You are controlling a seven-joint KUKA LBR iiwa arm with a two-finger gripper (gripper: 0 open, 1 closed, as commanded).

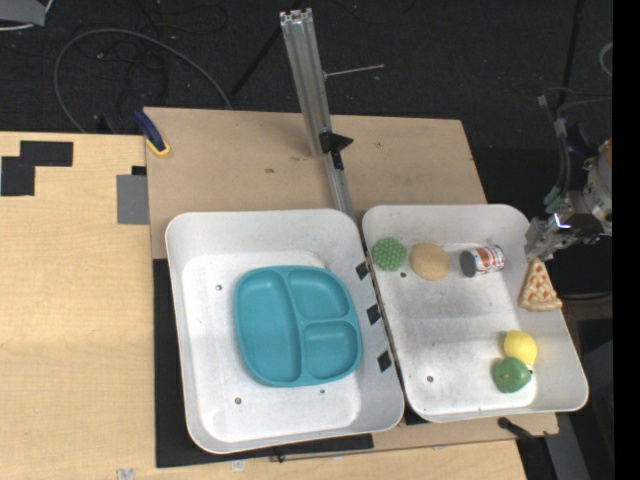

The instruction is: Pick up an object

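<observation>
The right bin holds several small objects. A green bumpy ball and a tan round piece lie near its far left. Beside them a small can lies on its side. A pizza slice toy rests against the right wall. A yellow lemon and a green fruit sit close together at the near right. My gripper hangs at the bin's far right rim, just above the pizza slice, with nothing seen in it.
The left bin carries a teal divided plate. A metal post rises behind the bins' shared edge. Black clips line the seam between the bins. Cables lie on the dark floor at the back.
</observation>
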